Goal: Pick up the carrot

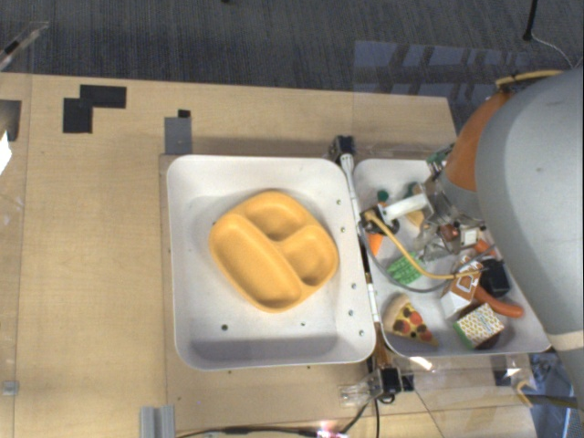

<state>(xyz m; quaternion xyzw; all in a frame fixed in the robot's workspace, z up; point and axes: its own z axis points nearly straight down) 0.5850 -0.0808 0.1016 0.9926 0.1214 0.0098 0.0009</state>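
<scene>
Carrot [375, 243] lay at the right bin's [538, 340] left rim, tucked amid clutter; gripper [444, 228] hung mid-bin, its grip state impossible to tell.

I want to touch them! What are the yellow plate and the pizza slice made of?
The yellow plate looks like smooth moulded plastic: even colour, soft sheen, rounded compartments. The pizza slice is probably a plastic toy, with flat painted-looking toppings, though it is too small to be sure.

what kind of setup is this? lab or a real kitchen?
Most likely a robot lab test bench, not a kitchen. Two shallow white bins sit fixed into a plywood bench, the right bin holds toy food like a pizza slice, and there is grey office carpet behind.
</scene>
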